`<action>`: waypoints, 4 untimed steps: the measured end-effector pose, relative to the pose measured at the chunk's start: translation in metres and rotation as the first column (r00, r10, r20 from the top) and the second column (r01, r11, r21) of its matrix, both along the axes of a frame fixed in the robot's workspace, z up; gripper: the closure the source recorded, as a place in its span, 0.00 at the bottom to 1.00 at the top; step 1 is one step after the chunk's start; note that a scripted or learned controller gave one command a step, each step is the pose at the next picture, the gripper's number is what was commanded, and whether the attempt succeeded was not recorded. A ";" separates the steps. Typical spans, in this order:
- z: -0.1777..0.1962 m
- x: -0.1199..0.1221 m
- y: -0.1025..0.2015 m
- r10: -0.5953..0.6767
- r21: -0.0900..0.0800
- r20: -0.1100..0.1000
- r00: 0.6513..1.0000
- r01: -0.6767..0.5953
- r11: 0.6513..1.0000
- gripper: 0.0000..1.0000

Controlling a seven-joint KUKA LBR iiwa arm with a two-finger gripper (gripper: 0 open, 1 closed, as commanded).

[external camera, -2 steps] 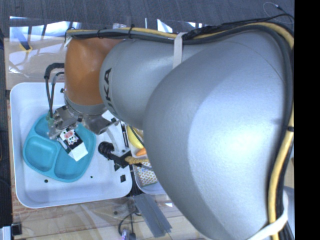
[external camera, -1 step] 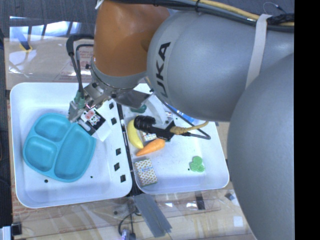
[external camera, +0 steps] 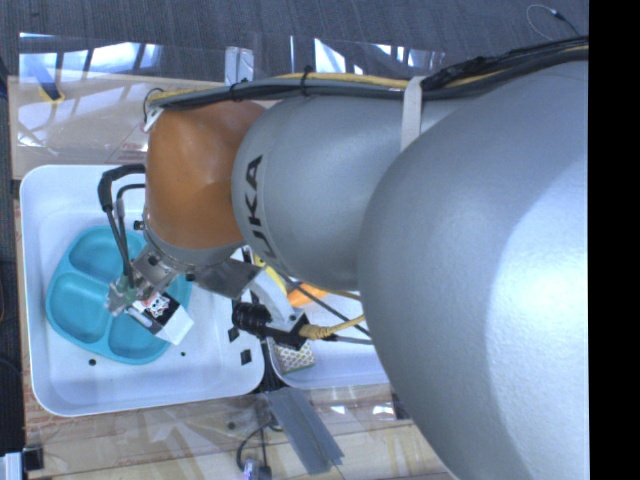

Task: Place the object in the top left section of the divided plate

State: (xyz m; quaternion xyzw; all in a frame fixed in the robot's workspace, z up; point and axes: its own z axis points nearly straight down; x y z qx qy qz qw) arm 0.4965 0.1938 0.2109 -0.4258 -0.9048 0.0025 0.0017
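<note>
Overhead, the grey KUKA iiwa arm (external camera: 420, 228) sweeps in from the right and blocks much of the bench, its smooth rounded casing hiding nearly all of the right-hand white bin (external camera: 330, 373), of which a curved lower rim shows. An orange band (external camera: 195, 183) wraps the arm above the wrist. Below it the gripper (external camera: 128, 293) hangs over the right side of a teal divided plate (external camera: 80, 298), a glossy rounded dish with raised ridges parting its sections, lying in the left white bin (external camera: 60, 388). The plate's upper right part is covered by the wrist. Whether the gripper is open or closed cannot be told; its tip is a small blur of metal. Just beside it, at the plate's right edge, lies a small black-and-white object (external camera: 160, 313), boxy in outline, its details too small to read. Black and yellow cables (external camera: 330, 80) run along the arm's top. A grey slab (external camera: 305, 430) juts out at the bottom edge.
</note>
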 end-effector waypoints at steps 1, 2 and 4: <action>0.100 0.026 -0.050 0.115 0.003 0.007 0.993 -0.115 0.993 1.00; -0.015 -0.016 0.001 -0.034 0.000 -0.001 0.999 0.034 0.999 1.00; -0.006 -0.015 0.001 -0.031 -0.001 -0.001 1.000 0.031 1.000 1.00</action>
